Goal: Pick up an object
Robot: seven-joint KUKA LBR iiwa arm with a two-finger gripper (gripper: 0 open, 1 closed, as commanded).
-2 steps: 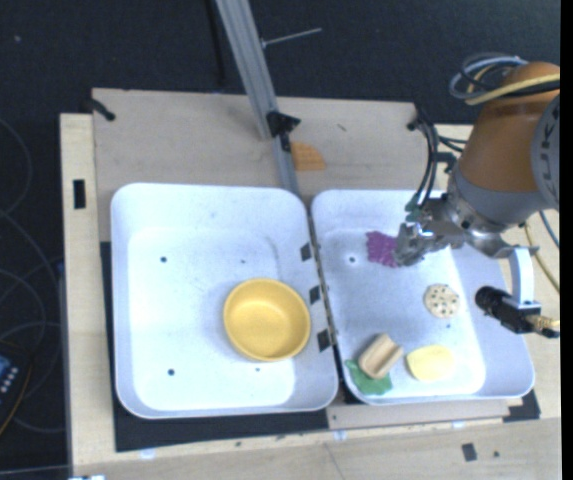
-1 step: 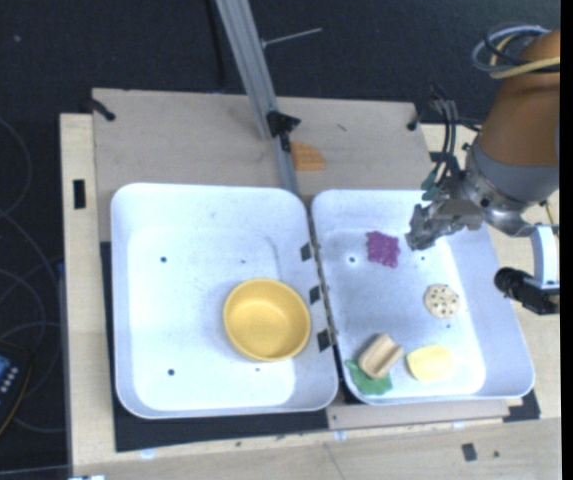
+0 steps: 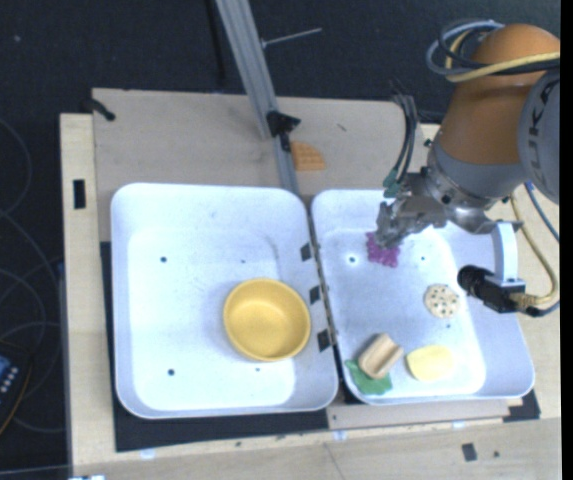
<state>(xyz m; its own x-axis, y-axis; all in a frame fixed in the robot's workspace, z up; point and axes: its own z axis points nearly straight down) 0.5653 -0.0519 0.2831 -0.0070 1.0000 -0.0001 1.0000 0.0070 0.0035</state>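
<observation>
End effector (image 3: 394, 230), mine, low in right bin (image 3: 496, 363), far-left part, directly over small purple object (image 3: 384, 254), touching or just above it. Fingers' state: cannot tell. Lift not yet evident; purple object apparently on bin floor. Grasp and raise remain, by my judgement. Other candidates: spotted disc (image 3: 442, 301), yellow piece (image 3: 430, 362), tan block (image 3: 378, 353); yellow bowl (image 3: 266, 319) in left bin (image 3: 146, 268).

Arm (image 3: 486, 118) seen at upper right of frame — rounded orange band above a grey wrist, yellow and grey cables looped over it; dark metal gripper (image 3: 394, 230) below.
</observation>
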